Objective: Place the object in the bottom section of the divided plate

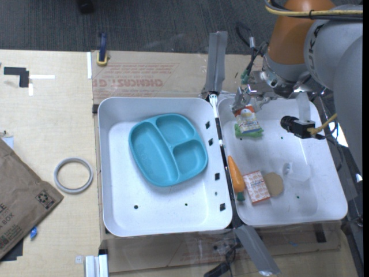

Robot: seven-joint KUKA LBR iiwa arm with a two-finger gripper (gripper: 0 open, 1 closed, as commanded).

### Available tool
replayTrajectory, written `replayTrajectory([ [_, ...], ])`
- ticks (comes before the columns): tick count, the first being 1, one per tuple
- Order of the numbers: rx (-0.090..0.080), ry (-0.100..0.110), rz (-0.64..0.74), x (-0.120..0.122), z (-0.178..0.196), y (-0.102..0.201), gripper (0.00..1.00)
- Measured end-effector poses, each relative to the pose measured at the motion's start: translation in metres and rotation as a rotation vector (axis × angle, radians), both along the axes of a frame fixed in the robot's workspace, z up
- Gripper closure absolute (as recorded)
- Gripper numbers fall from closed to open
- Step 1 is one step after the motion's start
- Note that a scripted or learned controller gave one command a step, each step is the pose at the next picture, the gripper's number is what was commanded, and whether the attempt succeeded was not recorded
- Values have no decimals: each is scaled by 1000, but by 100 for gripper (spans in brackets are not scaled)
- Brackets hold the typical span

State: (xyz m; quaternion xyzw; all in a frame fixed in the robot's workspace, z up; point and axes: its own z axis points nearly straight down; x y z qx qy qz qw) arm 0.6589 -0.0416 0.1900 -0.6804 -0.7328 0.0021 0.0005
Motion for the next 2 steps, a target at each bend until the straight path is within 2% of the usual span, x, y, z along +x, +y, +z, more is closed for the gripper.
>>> replayTrajectory([
  [1,2,0,232,-14,10,69,100],
  [2,3,1,649,-43,1,117,100],
])
